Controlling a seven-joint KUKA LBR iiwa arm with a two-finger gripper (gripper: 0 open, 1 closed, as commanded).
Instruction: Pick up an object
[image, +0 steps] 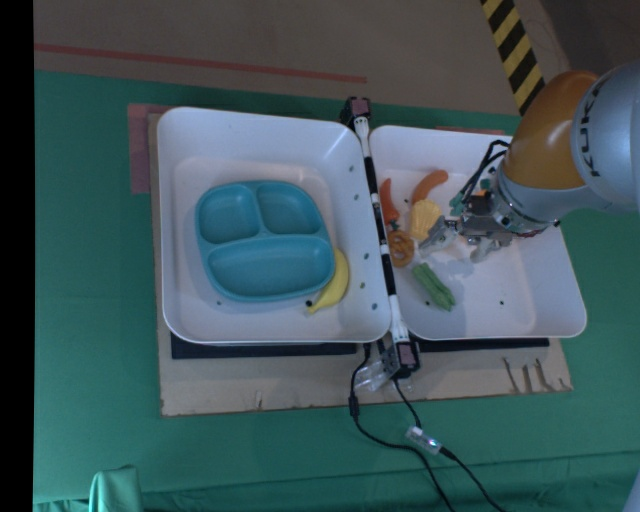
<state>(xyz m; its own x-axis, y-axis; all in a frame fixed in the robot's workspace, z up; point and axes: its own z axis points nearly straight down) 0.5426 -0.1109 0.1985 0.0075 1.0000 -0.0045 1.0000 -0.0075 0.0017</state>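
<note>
Over right bin (540, 300), end effector (462, 238) near yellow piece (424, 216); finger state unclear, arm hides wrist

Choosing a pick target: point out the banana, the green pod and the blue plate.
banana (337, 284): camera view, middle of its curve.
green pod (434, 285): camera view, mid-length.
blue plate (205, 213): camera view, left rim.

The arm (585, 140) runs off the frame's right edge and covers the right bin's (540, 300) upper right corner. Gripper (462, 238) fingers are too small to read.
</note>
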